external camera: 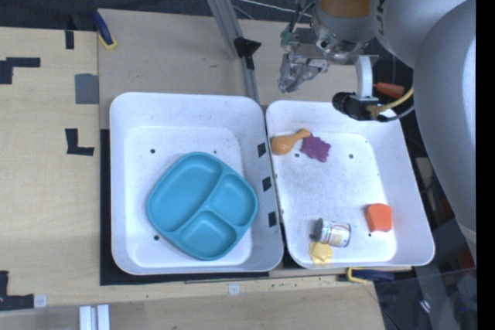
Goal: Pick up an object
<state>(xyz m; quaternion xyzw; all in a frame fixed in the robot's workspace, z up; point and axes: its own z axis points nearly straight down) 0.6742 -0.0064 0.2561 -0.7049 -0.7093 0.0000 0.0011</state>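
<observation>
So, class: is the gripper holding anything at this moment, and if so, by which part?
Nothing is held. The gripper hangs above the bench beyond the right bin, with no object between its fingers.

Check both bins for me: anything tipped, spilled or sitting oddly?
The small silver can in the right white bin lies on its side beside a yellow piece. The blue divided plastic plate sits askew in the left white bin. Nothing looks spilled.
</observation>
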